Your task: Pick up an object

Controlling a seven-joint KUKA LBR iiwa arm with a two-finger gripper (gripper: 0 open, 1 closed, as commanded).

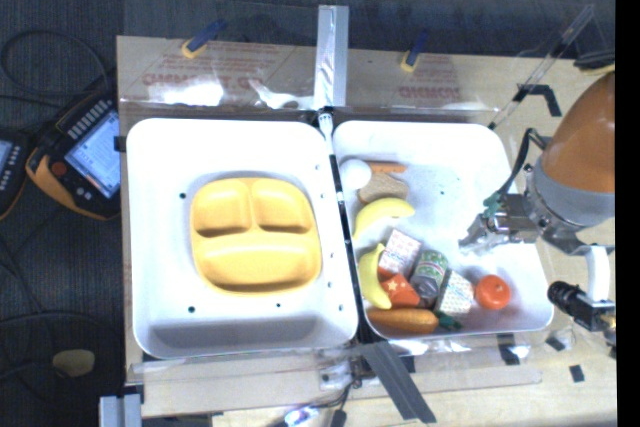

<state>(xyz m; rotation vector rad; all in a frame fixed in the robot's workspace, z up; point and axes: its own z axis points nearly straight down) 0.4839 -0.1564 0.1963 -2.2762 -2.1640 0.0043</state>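
The right bin (430, 129) holds a heap of toy food along its left and front sides: a white egg (355, 174), a tan bread piece (386, 183), a yellow banana (384, 211), a second banana (371, 280), a small carton (399, 252), a green can (431, 273), another carton (457, 293), a carrot (403, 319) and a red-orange tomato (492, 291). My gripper (487, 225) hangs over the bin's right part, above bare white floor. It is just up and right of the can and above the tomato, with nothing seen in it.
The left bin (160, 165) holds a yellow compartment tray (255, 230). A silver strip (331, 55) stands at the back between the bins. The arm's grey and orange body (585, 155) overhangs the right bin's right rim. A control pendant (85, 160) lies off the bench at left.
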